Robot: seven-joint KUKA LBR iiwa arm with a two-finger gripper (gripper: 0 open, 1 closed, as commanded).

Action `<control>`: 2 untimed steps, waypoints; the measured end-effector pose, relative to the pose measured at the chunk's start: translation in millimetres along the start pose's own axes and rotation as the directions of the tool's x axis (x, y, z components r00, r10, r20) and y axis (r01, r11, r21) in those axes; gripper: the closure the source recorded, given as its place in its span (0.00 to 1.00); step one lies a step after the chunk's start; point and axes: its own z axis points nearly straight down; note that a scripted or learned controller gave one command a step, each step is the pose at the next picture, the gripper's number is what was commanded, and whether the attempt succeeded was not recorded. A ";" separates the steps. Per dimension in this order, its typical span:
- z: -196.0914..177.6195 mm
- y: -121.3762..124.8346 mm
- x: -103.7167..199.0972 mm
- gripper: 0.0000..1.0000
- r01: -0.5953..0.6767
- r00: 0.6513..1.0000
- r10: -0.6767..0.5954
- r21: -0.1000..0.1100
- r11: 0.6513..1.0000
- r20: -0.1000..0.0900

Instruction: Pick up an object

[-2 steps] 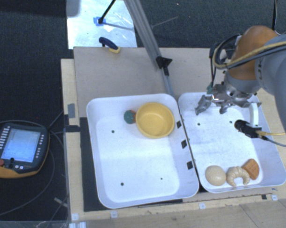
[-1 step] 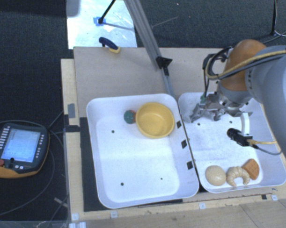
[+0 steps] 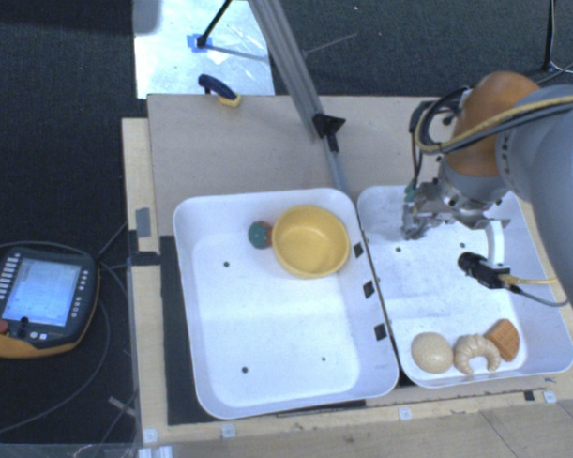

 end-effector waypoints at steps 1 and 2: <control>-46.7 6.6 -6.3 1.00 0.000 1.000 0.000 -0.002 1.000 0.000; -107.9 1.5 -5.0 1.00 0.000 1.000 0.000 -0.004 1.000 0.000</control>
